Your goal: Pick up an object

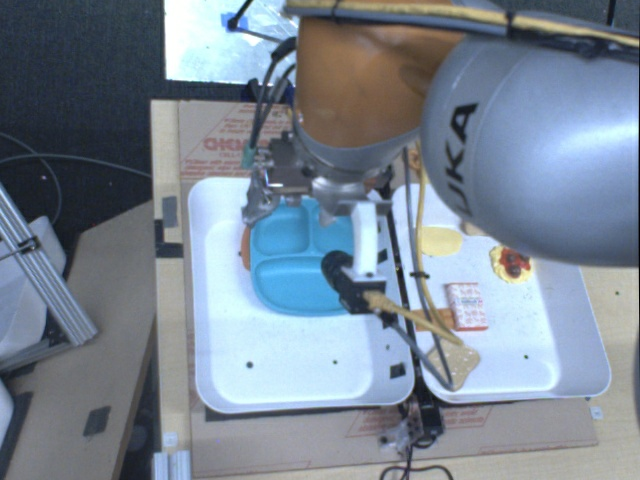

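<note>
A blue divided plate [290, 263] lies in the left bin [290, 378], near its back. An orange thing [245, 248] peeks out at the plate's left edge. My gripper [262, 196] hangs over the plate's back left corner, low in the bin; the wrist covers much of it. In the right bin [560, 368] lie a yellow disc [440, 240], a yellow piece with a red patch [512, 263], a small red and white packet [467, 306] and a tan cracker-like piece [460, 363].
The big grey and orange arm spans the top right and hides the back of both bins. The bins sit on a cardboard sheet [215, 133]. An aluminium frame [40, 278] stands at the far left.
</note>
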{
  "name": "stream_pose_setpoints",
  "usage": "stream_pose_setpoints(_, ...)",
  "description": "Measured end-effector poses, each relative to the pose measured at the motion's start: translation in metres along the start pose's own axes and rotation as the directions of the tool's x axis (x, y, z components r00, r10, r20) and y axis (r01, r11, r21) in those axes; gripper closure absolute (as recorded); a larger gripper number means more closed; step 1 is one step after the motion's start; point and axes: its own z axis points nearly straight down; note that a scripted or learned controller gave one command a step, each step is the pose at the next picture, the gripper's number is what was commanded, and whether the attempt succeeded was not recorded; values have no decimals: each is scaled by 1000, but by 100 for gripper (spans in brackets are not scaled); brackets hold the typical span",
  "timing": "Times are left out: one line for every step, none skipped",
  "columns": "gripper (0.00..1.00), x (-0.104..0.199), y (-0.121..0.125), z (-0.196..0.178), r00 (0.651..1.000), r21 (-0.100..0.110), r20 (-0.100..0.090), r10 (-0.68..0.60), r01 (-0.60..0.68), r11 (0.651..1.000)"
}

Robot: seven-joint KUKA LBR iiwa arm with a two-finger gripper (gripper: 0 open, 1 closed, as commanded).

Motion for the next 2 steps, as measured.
stream_pose_setpoints(0,2,-44,98,1000,22,9,5,-5,1000)
stream_pose_setpoints(0,0,-47,250,1000,25,11,6,-6,1000)
